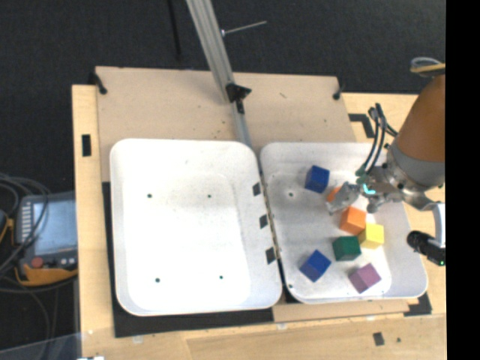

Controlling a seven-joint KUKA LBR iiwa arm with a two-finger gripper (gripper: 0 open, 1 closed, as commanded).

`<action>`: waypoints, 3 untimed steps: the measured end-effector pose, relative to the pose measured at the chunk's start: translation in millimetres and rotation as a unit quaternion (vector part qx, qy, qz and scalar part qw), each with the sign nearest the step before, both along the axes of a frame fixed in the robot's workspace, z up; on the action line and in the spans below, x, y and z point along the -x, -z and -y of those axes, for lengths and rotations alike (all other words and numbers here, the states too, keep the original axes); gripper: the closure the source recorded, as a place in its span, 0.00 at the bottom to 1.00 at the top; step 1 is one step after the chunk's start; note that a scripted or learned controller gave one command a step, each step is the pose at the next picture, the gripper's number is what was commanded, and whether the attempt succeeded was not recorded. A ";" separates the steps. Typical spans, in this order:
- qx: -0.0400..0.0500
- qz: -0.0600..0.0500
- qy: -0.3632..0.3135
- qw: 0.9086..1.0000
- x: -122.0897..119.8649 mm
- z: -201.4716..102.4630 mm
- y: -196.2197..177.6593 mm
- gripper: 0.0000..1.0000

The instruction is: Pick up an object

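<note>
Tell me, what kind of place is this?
Probably a robotics lab or test bench. A robot arm reaches over two shallow white bins, one holding coloured toy blocks such as a blue block, and a handheld control pendant with cables lies beside the bench.

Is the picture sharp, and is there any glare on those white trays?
Camera view: soft all over, block edges fuzzy; the left bin is bright and nearly washed out, the right bin greyer; the gripper is smeared; short, faint shadows under the blocks, as by the green block.

No text can be read — none legible.
</note>
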State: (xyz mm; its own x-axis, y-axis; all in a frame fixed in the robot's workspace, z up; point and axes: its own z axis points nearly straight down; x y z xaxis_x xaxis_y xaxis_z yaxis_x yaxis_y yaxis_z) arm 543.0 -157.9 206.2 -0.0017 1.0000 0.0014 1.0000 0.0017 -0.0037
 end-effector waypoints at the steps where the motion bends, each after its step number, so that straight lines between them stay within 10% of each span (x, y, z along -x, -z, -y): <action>1: 0.001 0.003 0.000 1.000 -1.0 0.1 -2.4 0.00; 3: 0.007 0.011 0.003 1.000 1.3 3.5 83.7 0.00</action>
